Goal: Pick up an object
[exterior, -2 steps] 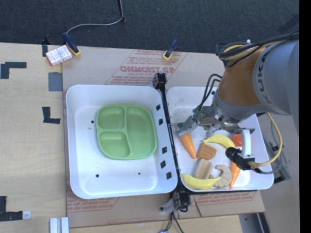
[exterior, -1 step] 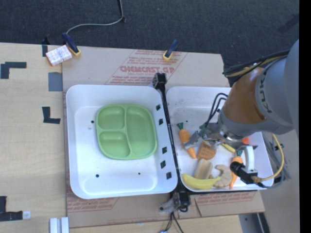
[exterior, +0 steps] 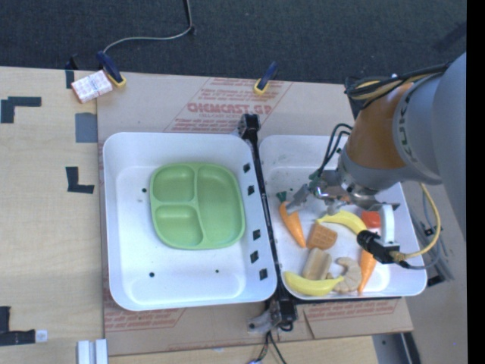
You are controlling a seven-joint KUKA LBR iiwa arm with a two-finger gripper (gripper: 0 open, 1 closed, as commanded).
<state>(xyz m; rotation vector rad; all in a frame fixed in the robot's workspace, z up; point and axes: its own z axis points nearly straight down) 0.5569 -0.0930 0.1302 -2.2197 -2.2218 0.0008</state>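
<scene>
Two white bins side by side on the counter; left bin (exterior: 121, 203) carries a green divided plate (exterior: 198, 205) near its middle; right bin (exterior: 413, 275) carries the loose items, any of which could serve as the task's object.

Contents of right bin: carrot (exterior: 292, 224) along the left wall, pointing toward the near edge; brown wafer (exterior: 321, 237) just beside it; yellow banana (exterior: 345, 221) toward the middle; tan block (exterior: 315, 264) nearer the front; second banana (exterior: 311, 283) lying along the front wall; pale lumpy piece (exterior: 349, 273) at the front; second carrot (exterior: 367, 268) toward the front right corner; small red piece (exterior: 370, 219) near the right side.

Gripper (exterior: 318, 192) low over the middle of the right bin, just above the carrot and wafer; jaws partly hidden under the wrist, so their spread cannot be told; nothing visible between them.

Progress, as judged: arm over the pile; no item lifted, all appear to rest on the bin floor; grasp and lift not yet done.
</scene>
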